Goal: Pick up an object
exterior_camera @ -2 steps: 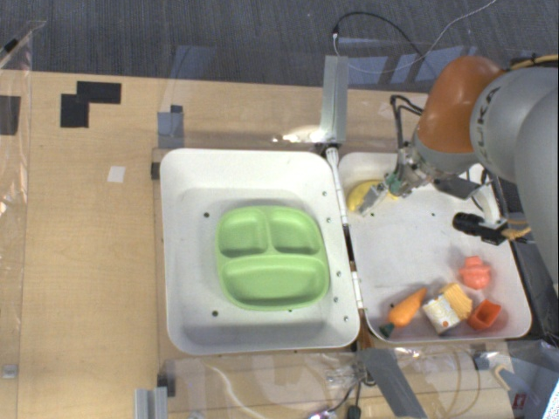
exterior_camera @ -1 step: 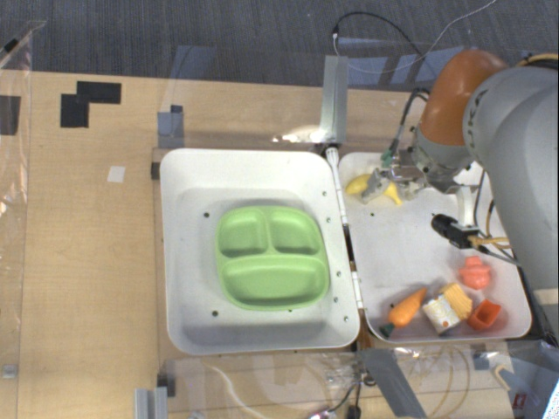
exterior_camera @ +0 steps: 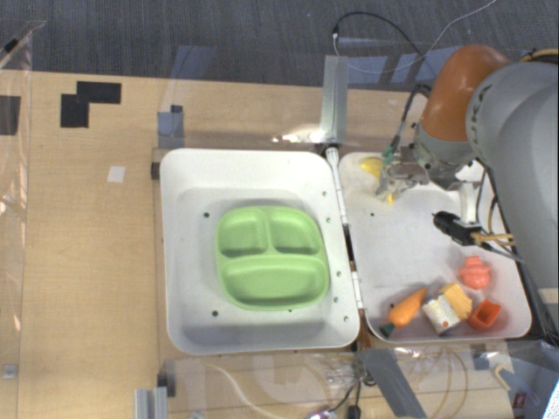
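My gripper (exterior_camera: 395, 182) is low over the far left corner of the right bin (exterior_camera: 384, 251), reaching in from the right. A small yellow object (exterior_camera: 372, 166) lies just to its left, touching or nearly touching it, and is partly hidden by the gripper. Along the near side of that bin lie an orange carrot (exterior_camera: 406, 308), a white and yellow piece (exterior_camera: 446, 308), an orange-red piece (exterior_camera: 486, 314) and a pink round piece (exterior_camera: 474, 272). None of these is near the gripper.
The left bin (exterior_camera: 183, 234) holds a green divided plate (exterior_camera: 272, 257) in its middle. A raised divider (exterior_camera: 345, 234) runs between the two bins. The grey arm (exterior_camera: 515, 138) covers the right bin's far right corner.
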